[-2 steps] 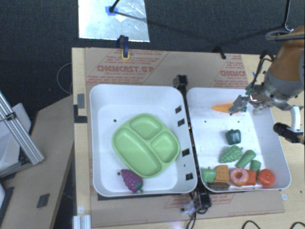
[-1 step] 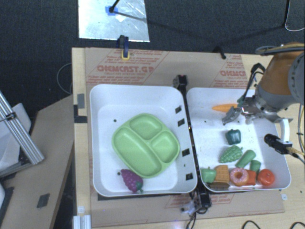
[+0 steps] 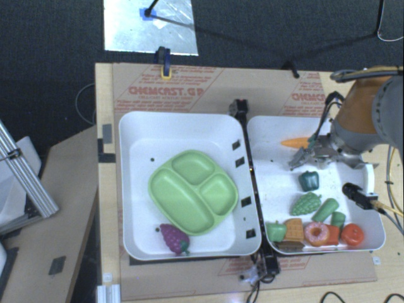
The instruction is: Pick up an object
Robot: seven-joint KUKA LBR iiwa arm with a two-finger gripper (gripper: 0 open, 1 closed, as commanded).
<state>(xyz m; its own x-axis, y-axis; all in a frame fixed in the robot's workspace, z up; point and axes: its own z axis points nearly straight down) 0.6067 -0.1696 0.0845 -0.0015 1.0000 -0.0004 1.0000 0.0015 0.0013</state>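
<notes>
The arm (image 3: 372,112) is cut off by the right edge, its gripper (image 3: 307,155) covers the orange carrot's (image 3: 294,142) right end, and the finger gap is unclear.

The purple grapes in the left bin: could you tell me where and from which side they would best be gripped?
Probably across the middle of the purple grapes, coming straight down. The bunch lies flat near the left bin's front wall, with the green plate close behind, so fingers closing left to right across its narrower width have the most room.
</notes>
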